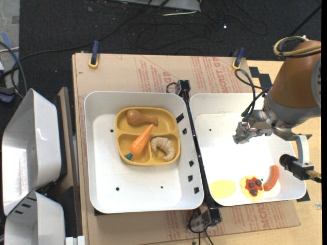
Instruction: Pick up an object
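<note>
My gripper (pixel 246 135) hangs over the middle of the right bin (pixel 225 106), with nothing seen between its fingers. Below it, near the bin's front edge, lie a flat yellow disc (pixel 223 189), a small round piece with red and dark toppings (pixel 252 185) and an orange-red sausage (pixel 272 177). In the left bin (pixel 102 137) sits a yellow divided plate (pixel 121 122) holding a brown drumstick (pixel 141 118), an orange carrot (pixel 142 140) and a pale shrimp (pixel 164 147).
The grey arm with its orange band (pixel 299 80) comes in over the right bin's right side. A black divider with clips (pixel 192 147) runs between the bins. White containers (pixel 28 137) stand at the far left, off the bench.
</note>
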Tool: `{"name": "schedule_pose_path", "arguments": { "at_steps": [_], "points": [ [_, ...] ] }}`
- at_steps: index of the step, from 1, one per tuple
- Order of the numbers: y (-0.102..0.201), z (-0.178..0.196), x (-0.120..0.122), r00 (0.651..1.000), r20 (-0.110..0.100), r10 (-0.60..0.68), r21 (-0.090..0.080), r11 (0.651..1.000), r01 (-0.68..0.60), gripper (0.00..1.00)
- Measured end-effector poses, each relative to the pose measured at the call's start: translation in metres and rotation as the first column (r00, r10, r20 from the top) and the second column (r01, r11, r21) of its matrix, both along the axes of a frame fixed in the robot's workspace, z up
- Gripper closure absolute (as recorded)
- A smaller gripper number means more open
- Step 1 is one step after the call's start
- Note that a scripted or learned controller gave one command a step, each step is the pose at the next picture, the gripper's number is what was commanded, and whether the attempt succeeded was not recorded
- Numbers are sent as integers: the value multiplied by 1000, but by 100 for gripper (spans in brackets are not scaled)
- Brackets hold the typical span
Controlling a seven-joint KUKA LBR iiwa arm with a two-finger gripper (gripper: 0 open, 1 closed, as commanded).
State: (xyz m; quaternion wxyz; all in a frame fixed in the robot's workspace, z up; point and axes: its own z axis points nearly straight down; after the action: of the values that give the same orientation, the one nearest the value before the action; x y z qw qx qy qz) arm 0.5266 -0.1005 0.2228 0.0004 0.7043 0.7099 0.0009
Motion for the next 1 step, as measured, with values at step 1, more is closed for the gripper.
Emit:
{"name": "schedule_pose_path", "arguments": {
  "at_steps": [1],
  "points": [
    [54,11,13,1000,0,0,0,1000,0,100]
  ]
}}
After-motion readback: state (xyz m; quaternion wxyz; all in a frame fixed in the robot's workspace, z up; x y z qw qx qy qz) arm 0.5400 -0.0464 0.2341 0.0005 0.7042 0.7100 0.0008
